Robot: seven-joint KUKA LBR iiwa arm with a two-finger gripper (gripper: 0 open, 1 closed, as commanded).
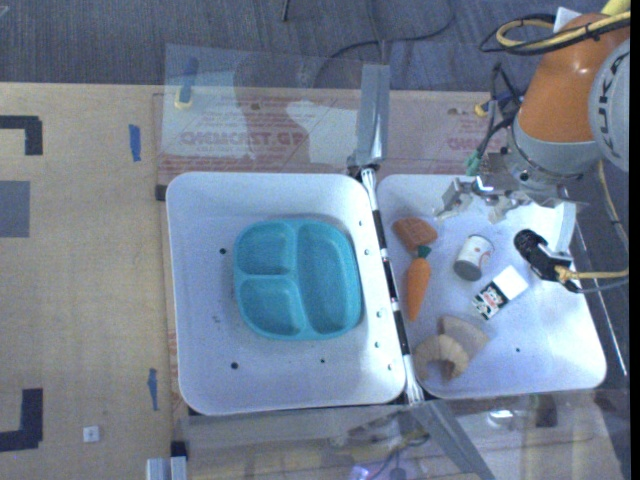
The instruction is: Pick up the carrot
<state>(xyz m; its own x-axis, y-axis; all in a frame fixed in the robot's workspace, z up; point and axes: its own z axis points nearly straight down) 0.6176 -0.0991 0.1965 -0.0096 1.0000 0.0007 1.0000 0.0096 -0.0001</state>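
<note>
Looming closest to the lens, the arm's orange band (565,93) sits above the right bin's (560,353) far edge. Its gripper (478,194) hangs over the bin with fingers spread, pinching nothing. Below it stands a small can (473,256). Further left, the carrot (417,284) lies near the bin's left wall, beside a brown roll (414,231).
</note>
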